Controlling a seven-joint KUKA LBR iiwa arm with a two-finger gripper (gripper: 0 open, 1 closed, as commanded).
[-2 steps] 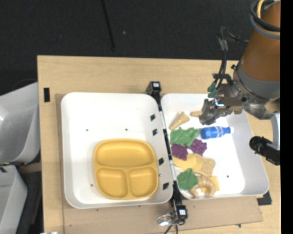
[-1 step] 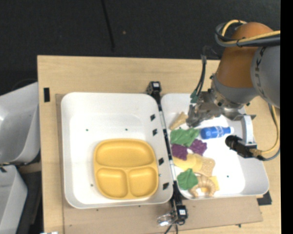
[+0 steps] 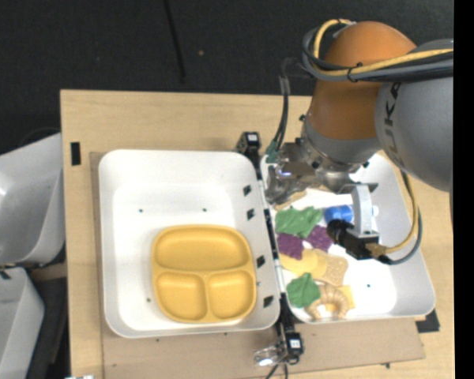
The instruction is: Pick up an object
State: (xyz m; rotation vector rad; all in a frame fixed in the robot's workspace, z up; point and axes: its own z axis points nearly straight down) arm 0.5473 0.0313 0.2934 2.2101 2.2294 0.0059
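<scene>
Nothing is seen picked up yet: the jaws (image 3: 288, 181), hung above the toys (image 3: 312, 251), cannot be told open or closed.

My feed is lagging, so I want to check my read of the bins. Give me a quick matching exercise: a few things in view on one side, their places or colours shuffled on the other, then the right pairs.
Things:
1. divided tray
2. arm's orange band
3. blue piece
4. pile of toy food

Places or colours:
A. above the right bin's far end
B. yellow, lying in the left bin
C. in the right bin, against the wall next to the left bin
D. just beyond the pile, close under the wrist

Pairs: 1-B, 2-A, 3-D, 4-C
</scene>
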